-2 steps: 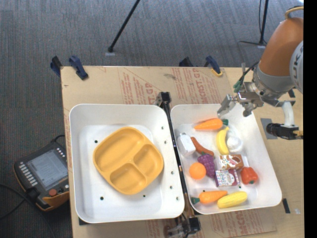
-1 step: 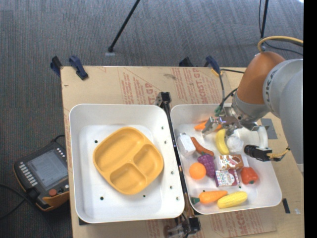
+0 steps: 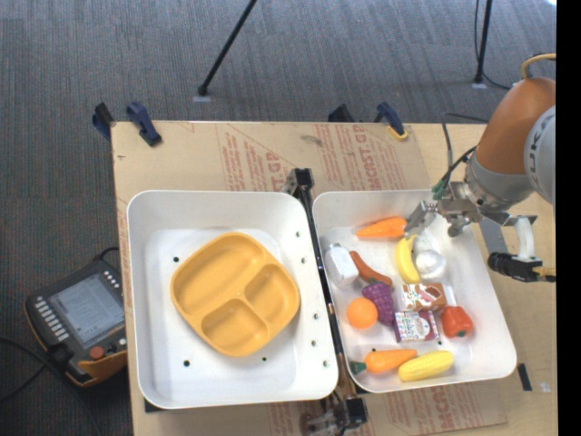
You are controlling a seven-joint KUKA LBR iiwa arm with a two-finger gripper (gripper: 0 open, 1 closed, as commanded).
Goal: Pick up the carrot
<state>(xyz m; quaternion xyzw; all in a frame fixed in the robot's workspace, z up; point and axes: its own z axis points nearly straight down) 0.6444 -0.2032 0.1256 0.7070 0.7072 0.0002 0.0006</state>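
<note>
Two orange carrots lie in the right bin (image 3: 504, 352). One carrot (image 3: 381, 229) rests near the back wall, tip pointing left. The other carrot (image 3: 390, 361) is at the front, beside a yellow corn cob (image 3: 427, 365). My gripper (image 3: 439, 220) hovers over the back of the right bin, just right of the rear carrot and above a banana (image 3: 407, 260). Its fingers are spread open with nothing between them.
The right bin also holds a white piece (image 3: 341, 263), a sausage (image 3: 368, 267), an orange (image 3: 362, 312), purple grapes (image 3: 381, 300), two small cartons (image 3: 418, 312) and a red pepper (image 3: 457, 321). A yellow divided plate (image 3: 236, 293) sits in the left bin (image 3: 145, 243).
</note>
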